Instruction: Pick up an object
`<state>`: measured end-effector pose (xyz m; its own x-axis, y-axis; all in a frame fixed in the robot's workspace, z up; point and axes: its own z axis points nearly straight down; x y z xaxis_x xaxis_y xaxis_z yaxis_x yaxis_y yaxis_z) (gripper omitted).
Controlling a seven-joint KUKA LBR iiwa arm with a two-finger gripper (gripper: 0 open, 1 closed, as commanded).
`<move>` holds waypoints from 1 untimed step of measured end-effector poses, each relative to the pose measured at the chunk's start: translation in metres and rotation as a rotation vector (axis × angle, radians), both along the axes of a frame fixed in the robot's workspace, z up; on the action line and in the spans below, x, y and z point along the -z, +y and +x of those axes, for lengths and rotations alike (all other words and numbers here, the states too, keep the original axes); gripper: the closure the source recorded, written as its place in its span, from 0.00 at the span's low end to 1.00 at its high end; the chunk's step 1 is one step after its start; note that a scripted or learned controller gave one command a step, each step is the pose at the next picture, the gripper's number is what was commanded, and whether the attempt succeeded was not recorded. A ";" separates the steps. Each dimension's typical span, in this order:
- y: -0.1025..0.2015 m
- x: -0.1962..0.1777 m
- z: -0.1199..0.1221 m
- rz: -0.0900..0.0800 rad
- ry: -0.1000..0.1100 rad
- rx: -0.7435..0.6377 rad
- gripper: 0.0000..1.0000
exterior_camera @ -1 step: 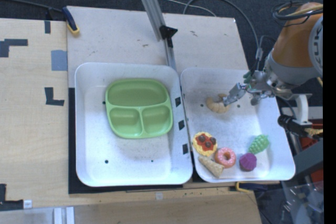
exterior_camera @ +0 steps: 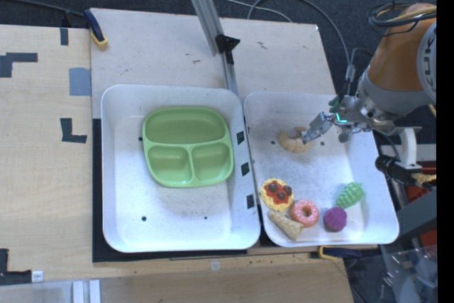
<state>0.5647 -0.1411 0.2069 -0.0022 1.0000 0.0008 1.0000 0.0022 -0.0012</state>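
- Nearest the camera, along the front wall of the right bin (exterior_camera: 369, 234), sits a cluster of toy foods: a pizza (exterior_camera: 277, 193), a pink donut (exterior_camera: 306, 212), a cone (exterior_camera: 284, 225) just beside the donut, a purple berry (exterior_camera: 335, 218) and a green piece (exterior_camera: 350, 194).
- These look like light, hard plastic. The berry and the donut are rounded and would probably slip from a two-finger pinch; the cone, lying flat, offers straighter sides.
- The left bin (exterior_camera: 120, 216) holds a green tray (exterior_camera: 188, 145) with three compartments, lying flat and well apart from the toys. It is broad and shallow, so only its rim would give a hold.
- Further back in the right bin lies a tan croissant (exterior_camera: 291, 142), alone on the bin floor.
- The tool (exterior_camera: 312, 131) reaches in from the right and is down at the croissant's right end, touching or almost touching it. Whether its fingers are spread or pressed together I cannot tell, nor whether the croissant sits between them.
- The croissant is the likely target. I judge it light and stiff, with a curved, ridged body; a grip across the thick middle should hold better than one on a tapered tip.
- Farthest, the tabletop (exterior_camera: 156, 46) behind the bins carries a slanted metal bar (exterior_camera: 202, 0).
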 end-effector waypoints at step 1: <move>-0.004 0.061 -0.008 0.000 0.007 0.001 0.00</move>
<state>0.5566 -0.1451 0.1460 -0.0010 1.0000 0.0007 1.0000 0.0010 -0.0082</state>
